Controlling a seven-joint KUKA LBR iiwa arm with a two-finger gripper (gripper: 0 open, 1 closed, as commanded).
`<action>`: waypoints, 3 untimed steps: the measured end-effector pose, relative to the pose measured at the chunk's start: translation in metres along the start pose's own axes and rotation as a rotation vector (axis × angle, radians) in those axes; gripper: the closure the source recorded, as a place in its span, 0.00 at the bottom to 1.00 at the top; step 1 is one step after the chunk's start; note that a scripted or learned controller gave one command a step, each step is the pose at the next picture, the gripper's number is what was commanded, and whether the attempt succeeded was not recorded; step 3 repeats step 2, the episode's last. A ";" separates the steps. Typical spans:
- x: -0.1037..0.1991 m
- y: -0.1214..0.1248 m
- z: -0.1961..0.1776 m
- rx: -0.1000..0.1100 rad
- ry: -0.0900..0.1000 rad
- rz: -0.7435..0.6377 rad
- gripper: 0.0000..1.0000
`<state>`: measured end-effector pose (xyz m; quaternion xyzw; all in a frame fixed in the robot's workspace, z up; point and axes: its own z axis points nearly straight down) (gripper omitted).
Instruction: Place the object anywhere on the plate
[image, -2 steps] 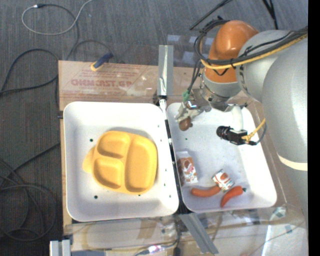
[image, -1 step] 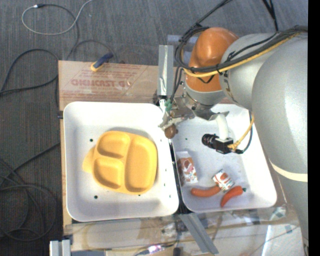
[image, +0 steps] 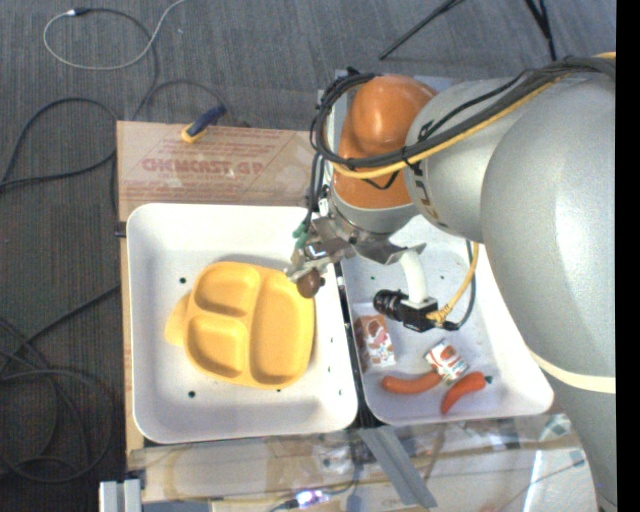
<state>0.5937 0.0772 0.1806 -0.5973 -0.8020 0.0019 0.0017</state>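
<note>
Yellow three-compartment plate (image: 248, 324) is seen in the left bin (image: 150, 400). Gripper (image: 305, 270) is positioned at plate's upper right edge, a small brown object (image: 309, 284) seen between its fingers. Sausages (image: 440, 386) lie right of plate, in right bin (image: 520, 400).

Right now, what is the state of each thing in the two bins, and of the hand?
Yellow three-compartment plastic plate: flat in left bin, right way up.
Small brown round object: at hand's tip, over plate's right edge.
Hand: low above the plate's edge.
Two red sausages: lying in right bin.
Red-and-white packet: lying in right bin.
</note>
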 end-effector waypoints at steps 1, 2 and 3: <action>0.000 0.000 0.000 0.000 0.001 0.000 0.00; 0.027 0.046 0.059 0.000 -0.002 -0.081 0.00; 0.027 0.046 0.059 0.000 -0.002 -0.081 0.00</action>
